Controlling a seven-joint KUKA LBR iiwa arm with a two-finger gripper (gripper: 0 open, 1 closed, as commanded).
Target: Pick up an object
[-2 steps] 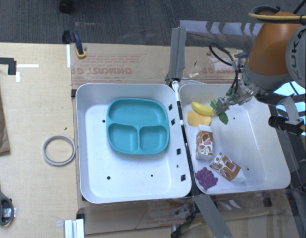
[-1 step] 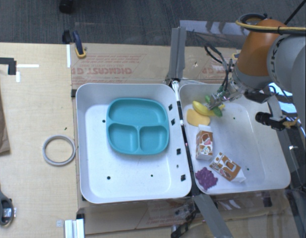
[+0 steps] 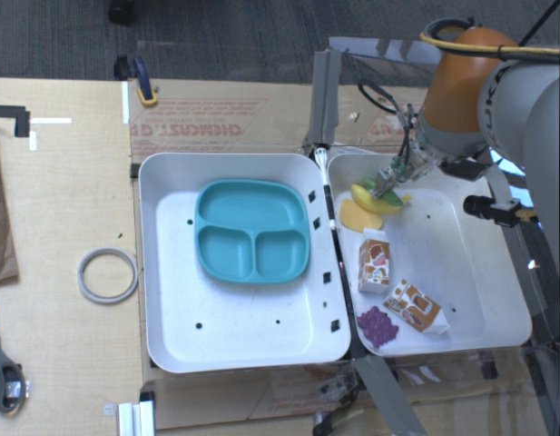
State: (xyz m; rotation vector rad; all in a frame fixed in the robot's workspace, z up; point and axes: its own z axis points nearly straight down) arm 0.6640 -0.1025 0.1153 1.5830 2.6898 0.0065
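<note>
The gripper (image 3: 389, 182) is reaching down into the right bin (image 3: 484, 271) near its upper-left corner, and its tip is sitting right on a banana (image 3: 375, 200). The banana is lying just below and to the left of the fingers, touching them or very nearly so; whether the fingers are spread or closed around it cannot be told from this angle. The banana is yellow and curved, with a green patch by the gripper tip, and it is resting partly over a flat pale-yellow piece (image 3: 356, 216) beside the bin's left wall. Lower in the same bin, a small white carton (image 3: 375, 264) is standing near the wall, a brown-and-white box (image 3: 416, 307) is lying tilted beside it, and purple grapes (image 3: 378, 326) are sitting near the front-left corner. In the left bin (image 3: 171, 325), a teal divided plate (image 3: 252, 232) is lying flat.
</note>
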